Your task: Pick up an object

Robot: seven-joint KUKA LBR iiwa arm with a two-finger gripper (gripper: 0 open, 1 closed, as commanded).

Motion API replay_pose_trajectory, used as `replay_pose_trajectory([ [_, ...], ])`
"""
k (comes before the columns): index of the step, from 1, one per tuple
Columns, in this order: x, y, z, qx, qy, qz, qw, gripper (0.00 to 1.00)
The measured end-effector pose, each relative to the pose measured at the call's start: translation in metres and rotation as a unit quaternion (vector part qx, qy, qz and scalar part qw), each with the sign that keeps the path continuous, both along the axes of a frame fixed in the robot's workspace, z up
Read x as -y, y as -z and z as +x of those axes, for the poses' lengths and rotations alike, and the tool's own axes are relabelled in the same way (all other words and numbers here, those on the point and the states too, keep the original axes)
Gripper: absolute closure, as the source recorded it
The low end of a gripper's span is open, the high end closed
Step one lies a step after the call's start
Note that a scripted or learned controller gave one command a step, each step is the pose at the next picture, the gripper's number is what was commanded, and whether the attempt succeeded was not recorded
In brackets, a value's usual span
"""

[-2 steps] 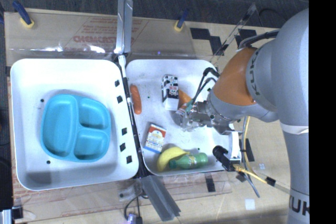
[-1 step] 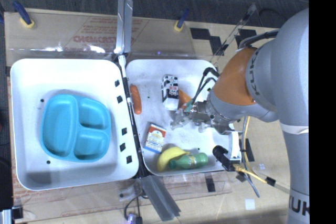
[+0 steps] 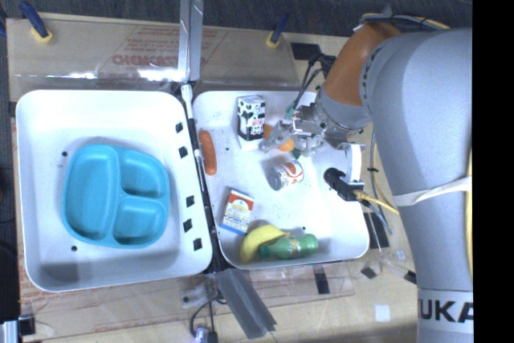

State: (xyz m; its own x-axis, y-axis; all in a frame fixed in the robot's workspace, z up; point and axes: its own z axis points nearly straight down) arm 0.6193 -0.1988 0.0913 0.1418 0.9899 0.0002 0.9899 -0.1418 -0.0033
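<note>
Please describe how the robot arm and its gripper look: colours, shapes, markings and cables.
The arm is thick, rounded and light grey, with an orange band above the wrist. White letters "UKA" show near its base. The gripper is a small metallic assembly with thin dark cables running to it.
</note>
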Motion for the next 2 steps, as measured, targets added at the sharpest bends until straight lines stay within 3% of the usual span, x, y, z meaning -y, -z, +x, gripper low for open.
replay_pose_trajectory([
  [1,-0.003,-0.01,0.001,-0.001,-0.005,0.0003,1.0,1.0],
  [2,-0.035,-0.162,0.034,0.001,-0.027,-0.0001,0.9996,1.0],
])
